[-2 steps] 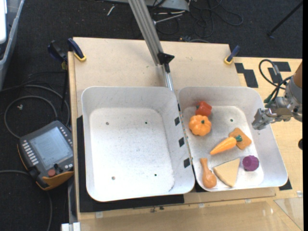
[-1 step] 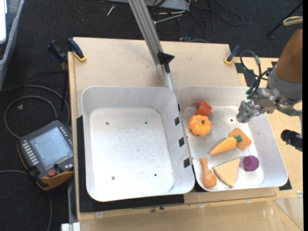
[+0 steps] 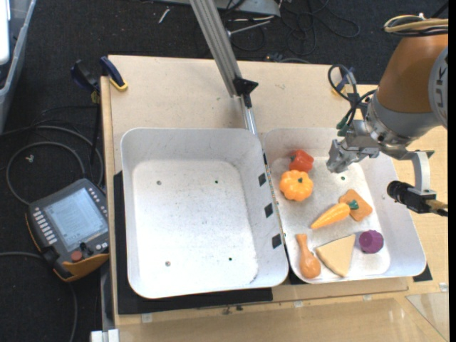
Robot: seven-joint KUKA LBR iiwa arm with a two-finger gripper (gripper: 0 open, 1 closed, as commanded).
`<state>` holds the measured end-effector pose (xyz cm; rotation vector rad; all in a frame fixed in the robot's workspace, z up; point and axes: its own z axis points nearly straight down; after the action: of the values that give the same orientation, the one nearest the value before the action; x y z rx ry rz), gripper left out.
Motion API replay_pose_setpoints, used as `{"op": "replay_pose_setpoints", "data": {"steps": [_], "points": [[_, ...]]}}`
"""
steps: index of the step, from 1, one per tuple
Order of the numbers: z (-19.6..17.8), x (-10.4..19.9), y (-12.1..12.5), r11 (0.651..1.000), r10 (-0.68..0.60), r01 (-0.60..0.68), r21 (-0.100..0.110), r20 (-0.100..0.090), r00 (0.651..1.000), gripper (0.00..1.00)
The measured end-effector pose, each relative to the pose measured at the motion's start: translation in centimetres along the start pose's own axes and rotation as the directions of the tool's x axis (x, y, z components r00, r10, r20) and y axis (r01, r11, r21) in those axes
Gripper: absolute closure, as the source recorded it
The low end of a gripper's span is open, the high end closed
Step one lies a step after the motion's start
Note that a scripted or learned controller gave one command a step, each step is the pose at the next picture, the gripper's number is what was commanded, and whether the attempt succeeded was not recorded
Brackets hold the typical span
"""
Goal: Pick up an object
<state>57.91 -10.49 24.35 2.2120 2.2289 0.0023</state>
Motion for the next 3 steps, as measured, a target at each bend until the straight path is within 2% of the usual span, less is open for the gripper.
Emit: {"op": "replay_pose_setpoints", "data": {"steps": [2,3], "points": [[-1.1,9.5,4.0,1.000,0.000,0.000,-0.001,-0.002,1.000,1.00],[0.8,14.1,6.4,1.000,0.000,0.000,0.001,0.000,1.000,1.00]]}}
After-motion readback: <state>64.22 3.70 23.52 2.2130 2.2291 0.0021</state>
